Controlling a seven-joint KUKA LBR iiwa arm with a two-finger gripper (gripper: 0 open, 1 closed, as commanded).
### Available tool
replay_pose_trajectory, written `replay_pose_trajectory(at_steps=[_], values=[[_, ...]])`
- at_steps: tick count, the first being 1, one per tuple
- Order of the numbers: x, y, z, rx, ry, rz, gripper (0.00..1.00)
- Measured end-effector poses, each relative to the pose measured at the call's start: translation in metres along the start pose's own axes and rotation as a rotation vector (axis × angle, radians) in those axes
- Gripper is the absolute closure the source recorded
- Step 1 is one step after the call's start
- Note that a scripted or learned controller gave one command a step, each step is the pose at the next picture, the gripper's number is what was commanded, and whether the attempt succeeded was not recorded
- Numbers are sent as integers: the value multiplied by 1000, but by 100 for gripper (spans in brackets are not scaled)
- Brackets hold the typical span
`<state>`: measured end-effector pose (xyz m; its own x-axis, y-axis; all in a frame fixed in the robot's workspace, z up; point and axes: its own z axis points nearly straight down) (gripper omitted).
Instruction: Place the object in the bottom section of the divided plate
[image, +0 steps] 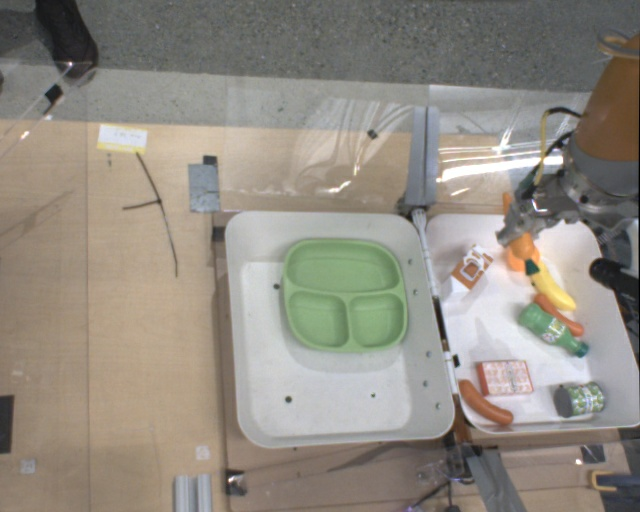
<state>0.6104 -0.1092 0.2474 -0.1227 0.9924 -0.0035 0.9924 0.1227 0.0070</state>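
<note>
The green divided plate (345, 295) lies in the left bin (250, 400), with one wide section on its far side and two smaller sections on its near side; all three hold nothing. My gripper (518, 220) hangs over the far part of the right bin (480, 320), at the end of the grey arm with its orange band. Right under it lies an orange carrot-like toy (520, 252), touching or nearly touching it. I cannot see whether the toy is held.
The right bin also holds a small orange-and-white box (471, 268), a banana (553, 289), a green bottle (552, 331), a red box (503, 377), a sausage (485, 402) and a can (580, 399). A grey post (422, 160) stands behind the bins.
</note>
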Motion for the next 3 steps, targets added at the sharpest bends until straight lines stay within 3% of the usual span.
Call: replay_pose_trajectory(at_steps=[1, 2, 3], values=[[56, 10, 13, 0, 2, -126, 100], [129, 70, 56, 2, 3, -120, 100], [188, 70, 111, 3, 5, -114, 100]])
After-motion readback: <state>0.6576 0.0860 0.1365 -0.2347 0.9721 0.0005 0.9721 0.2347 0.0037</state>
